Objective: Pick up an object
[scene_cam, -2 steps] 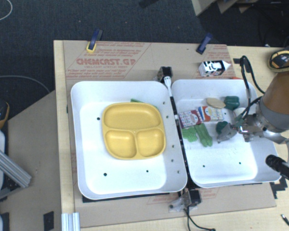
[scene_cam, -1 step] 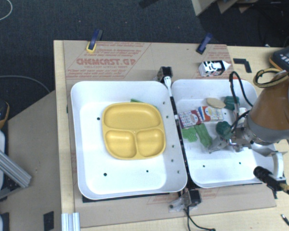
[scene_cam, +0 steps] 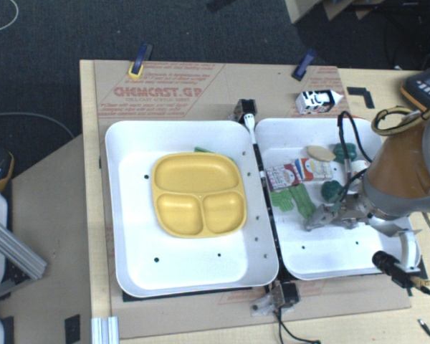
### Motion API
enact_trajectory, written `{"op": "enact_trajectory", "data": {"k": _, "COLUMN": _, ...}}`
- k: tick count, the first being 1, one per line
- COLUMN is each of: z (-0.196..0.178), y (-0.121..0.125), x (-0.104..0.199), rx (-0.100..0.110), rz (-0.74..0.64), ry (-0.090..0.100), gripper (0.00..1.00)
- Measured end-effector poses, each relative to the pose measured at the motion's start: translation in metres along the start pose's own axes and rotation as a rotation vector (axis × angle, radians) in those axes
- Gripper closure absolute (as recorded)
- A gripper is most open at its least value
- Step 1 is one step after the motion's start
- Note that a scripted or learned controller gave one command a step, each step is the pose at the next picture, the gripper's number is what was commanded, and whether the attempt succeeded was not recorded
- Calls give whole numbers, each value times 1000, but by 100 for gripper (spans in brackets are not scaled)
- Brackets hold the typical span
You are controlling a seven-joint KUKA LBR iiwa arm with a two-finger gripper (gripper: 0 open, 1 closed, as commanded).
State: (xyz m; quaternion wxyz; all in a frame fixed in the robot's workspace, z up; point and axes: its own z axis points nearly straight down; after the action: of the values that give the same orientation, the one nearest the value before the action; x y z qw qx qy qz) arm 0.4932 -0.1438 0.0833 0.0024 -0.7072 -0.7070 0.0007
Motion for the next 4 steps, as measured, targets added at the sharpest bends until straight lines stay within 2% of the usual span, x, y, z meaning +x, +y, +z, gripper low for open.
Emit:
{"op": "enact_trajectory", "data": {"k": 1, "z": -12, "y": 1, "x": 0, "rx": -4, "rz": 1, "ry": -2, "gripper": 100}}
{"op": "enact_trajectory", "data": {"k": 3, "z": -131, "y": -4, "x": 8, "rx": -11, "rz": -2, "ry": -5, "gripper": 100}}
{"op": "enact_trajectory", "data": {"k": 4, "z": -142, "y": -3, "x": 8, "rx": -9, "rz": -2, "ry": -4, "gripper": 100}}
